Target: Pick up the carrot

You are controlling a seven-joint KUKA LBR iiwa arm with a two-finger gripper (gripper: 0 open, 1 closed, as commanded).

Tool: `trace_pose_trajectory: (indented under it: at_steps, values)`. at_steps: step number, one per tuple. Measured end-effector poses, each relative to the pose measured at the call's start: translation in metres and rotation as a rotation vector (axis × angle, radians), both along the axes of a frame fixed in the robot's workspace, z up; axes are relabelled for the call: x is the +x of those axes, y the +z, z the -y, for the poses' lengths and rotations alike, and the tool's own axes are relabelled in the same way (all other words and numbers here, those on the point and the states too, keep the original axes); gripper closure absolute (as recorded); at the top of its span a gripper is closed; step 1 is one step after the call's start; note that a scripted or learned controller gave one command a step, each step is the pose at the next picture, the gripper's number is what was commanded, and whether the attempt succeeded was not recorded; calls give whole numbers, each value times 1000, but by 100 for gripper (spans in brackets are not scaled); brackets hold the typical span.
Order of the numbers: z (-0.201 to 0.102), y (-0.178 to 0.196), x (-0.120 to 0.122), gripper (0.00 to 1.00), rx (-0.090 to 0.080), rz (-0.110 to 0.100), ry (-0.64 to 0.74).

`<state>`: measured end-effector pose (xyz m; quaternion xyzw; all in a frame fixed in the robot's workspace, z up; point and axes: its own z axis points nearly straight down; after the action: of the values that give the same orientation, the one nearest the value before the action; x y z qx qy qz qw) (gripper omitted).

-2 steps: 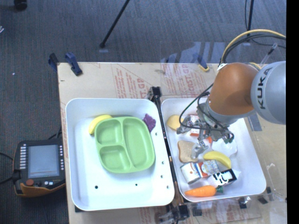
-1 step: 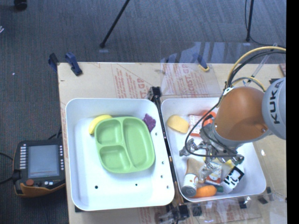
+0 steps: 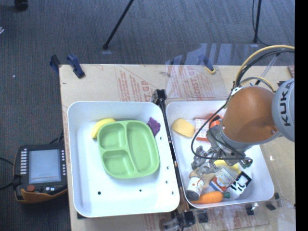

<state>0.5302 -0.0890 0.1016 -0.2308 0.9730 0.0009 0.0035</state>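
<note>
Pincer opening cannot be told; it is seen above clutter, near the carrot in the right bin.

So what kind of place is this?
Probably a robot lab: a robot arm reaches over two white bins of toy food, with a control tablet on the carpet.

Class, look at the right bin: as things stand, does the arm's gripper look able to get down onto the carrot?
Probably yes. The carrot lies exposed along the right bin's front wall, and the gripper hangs just above it. Packets crowd its far side, so the grasp is tight.
</note>
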Motion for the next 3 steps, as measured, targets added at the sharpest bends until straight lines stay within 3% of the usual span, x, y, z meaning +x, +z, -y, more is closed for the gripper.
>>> trace_pose_trajectory:
  at_steps: [1,2,3]
  values:
    - [-24,88,-39,100,-2,0,160]
    - [-56,121,-34,100,0,-5,-133]
    - [-44,85,-44,100,-1,-6,380]
